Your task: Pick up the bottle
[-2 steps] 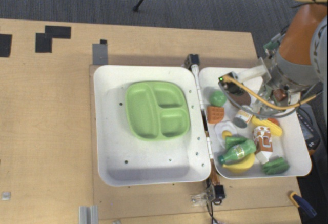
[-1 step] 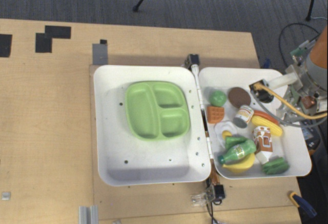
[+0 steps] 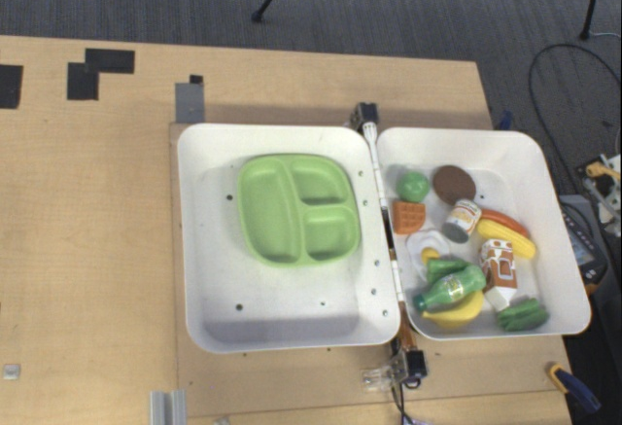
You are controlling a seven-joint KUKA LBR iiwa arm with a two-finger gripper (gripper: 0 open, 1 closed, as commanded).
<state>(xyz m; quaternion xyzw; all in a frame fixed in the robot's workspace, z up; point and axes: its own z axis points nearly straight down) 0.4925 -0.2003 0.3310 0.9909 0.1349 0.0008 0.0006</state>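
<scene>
Lying on its side near the front edge of the right bin (image 3: pixel 554 219): green bottle (image 3: pixel 453 287), neck pointing toward the divider between the two bins

Resting partly on a yellow banana-shaped piece (image 3: pixel 459 312) just below it, touching

Crowded just behind by a dark green piece (image 3: pixel 444 267); exact kind too small to tell

Pressed close on the right by a white and orange carton (image 3: pixel 501 267), and beyond that a green piece (image 3: pixel 522 316) in the front right corner

Farther back in the same bin: a fried egg (image 3: pixel 427 246) near the divider, an orange waffle-like square (image 3: pixel 409 216), a small can (image 3: pixel 464 219) tilted over, a yellow piece (image 3: pixel 509 236) beside an orange carrot (image 3: pixel 498 218), a brown disc (image 3: pixel 453 184) and a green ball (image 3: pixel 414 186) toward the rear

In the left bin (image 3: pixel 209 316), well apart from the bottle: a light green divided plate (image 3: pixel 298 209), roughly in the middle

Under both bins, a pale wooden bench (image 3: pixel 87 248) with black markings at its far left
</scene>
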